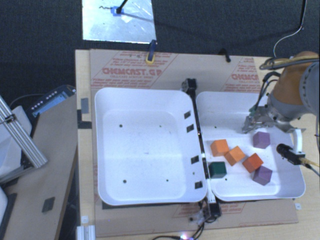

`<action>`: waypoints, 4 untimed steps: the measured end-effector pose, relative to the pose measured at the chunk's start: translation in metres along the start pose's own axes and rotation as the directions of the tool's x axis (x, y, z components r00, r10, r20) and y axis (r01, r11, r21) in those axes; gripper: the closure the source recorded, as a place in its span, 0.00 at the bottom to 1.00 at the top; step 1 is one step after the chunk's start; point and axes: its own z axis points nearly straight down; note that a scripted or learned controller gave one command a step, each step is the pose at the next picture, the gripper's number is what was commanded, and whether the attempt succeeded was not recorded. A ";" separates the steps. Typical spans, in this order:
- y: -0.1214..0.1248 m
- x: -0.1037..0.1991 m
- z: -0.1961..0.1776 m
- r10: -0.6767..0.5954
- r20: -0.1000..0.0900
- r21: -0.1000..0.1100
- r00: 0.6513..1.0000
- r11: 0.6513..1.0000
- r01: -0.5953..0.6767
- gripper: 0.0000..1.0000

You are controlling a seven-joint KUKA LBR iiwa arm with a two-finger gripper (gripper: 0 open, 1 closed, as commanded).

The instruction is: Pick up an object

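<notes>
You're still at the approach: the claw (251, 123), grip state unclear, hangs beside the upper purple block (261, 139); next, centre and descend.

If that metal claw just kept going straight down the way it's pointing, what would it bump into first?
Probably the bare floor of the right bin. The gripper points down near the upper purple block, which lies slightly beside its tips, though depth is hard to judge from this slanted view.
</notes>
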 end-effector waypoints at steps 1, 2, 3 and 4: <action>0.063 0.043 -0.001 -0.004 -0.001 -0.002 1.000 1.000 0.004 1.00; 0.062 0.069 0.001 -0.002 -0.002 0.003 1.000 1.000 0.002 1.00; 0.004 0.083 0.001 0.005 -0.003 0.008 1.000 1.000 -0.005 1.00; -0.058 0.091 0.001 0.005 -0.003 0.009 1.000 1.000 -0.005 1.00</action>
